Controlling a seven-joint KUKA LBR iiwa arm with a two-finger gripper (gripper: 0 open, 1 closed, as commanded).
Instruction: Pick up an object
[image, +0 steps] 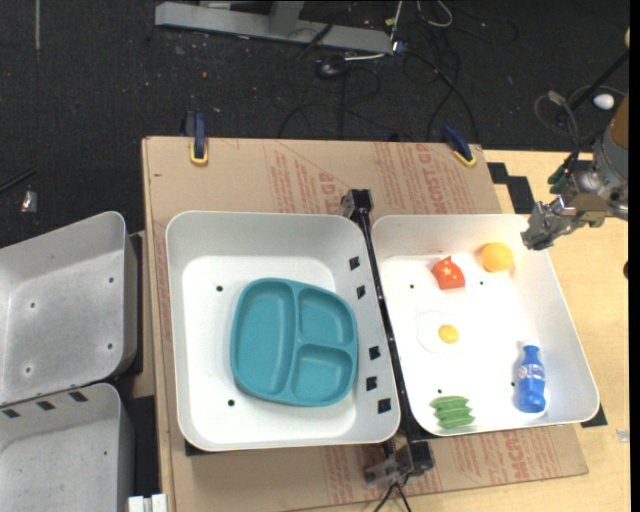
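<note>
- Camera view, fixed overhead: the gripper (541, 232) is seen at the right edge of the frame, poised over the upper right corner of the right bin (560, 300).
- Finger state cannot be told; the tool is small and dark against the bench. Nothing is seen held.
- Nearest candidate: the orange ball (496, 257), lying just below and left of the gripper, near the bin's upper wall. Being round, it offers no preferred long axis.
- Just left of the ball, a red object (448, 273) is noted, close but apart from it.
- Lower, at mid-bin: a fried-egg toy (441, 333), lying flat.
- Lower right of the bin: a blue bottle (529, 379), its long axis running roughly up-down in the frame, near the right wall.
- Bottom of the bin: a green ridged item (451, 411).
- Left bin (200, 250) holds a teal divided plate (294, 341), well apart from the gripper.
- Judgement: a short move down and left is called for; the nearby bin wall may crowd the fingers.
</note>
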